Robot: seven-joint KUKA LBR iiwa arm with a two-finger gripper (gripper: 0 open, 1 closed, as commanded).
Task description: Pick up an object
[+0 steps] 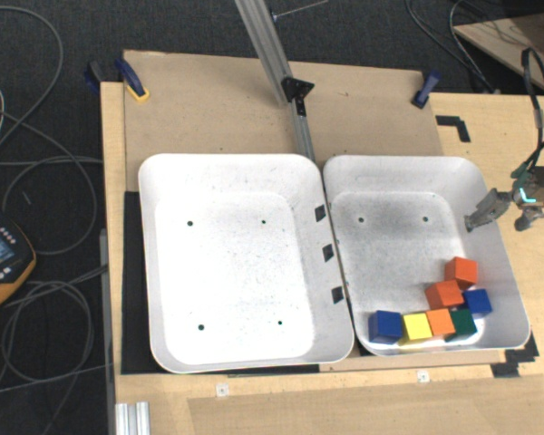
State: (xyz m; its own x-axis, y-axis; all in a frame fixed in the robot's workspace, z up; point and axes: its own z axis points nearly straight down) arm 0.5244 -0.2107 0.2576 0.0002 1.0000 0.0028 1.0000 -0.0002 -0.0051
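Several coloured blocks lie bunched in the near right corner of the right bin point(390, 208): an orange block point(461, 270), a second orange block point(446, 294), a small blue block point(478, 301), a yellow block point(417, 326), a larger blue block point(386, 324) and a green block point(464, 327). My gripper point(503, 217) enters at the right edge, above the right bin's right rim and behind the blocks. It is open, with nothing between its fingers. One grey finger point(482, 212) points down and left toward the bin.
The left bin point(227, 261) sits beside the right one, with black clips along the shared wall. A slanted metal pole point(272, 53) rises from the back middle. Blue clamps hold the board's far corners. Cables and a handheld unit lie on the floor at left.
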